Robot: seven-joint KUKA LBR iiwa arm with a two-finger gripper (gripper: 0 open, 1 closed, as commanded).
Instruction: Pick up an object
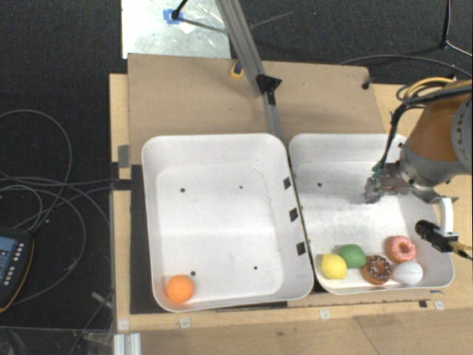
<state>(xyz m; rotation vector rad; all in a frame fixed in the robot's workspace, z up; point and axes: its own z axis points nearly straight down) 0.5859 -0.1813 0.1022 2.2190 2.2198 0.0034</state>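
Pink frosted toy doughnut (401,248) lies at the right bin's (332,154) near edge, in a row with a brown sprinkled doughnut (378,270), a white ball (408,274), a green rounded piece (352,255) and a yellow lemon-shaped piece (333,266). Nothing is lifted yet; the pick remains to be done. Above that bin's right side hangs the gripper (375,188), and whether it is released or clenched cannot be told. An orange ball (179,288) sits in the left bin's (214,145) near-left corner. Both bins rest on a brown bench (192,87) over dark carpet (52,50).

From where I stand, nothing readable anywhere: no words, labels, brand marks or numbers on the bins, desk or toys.
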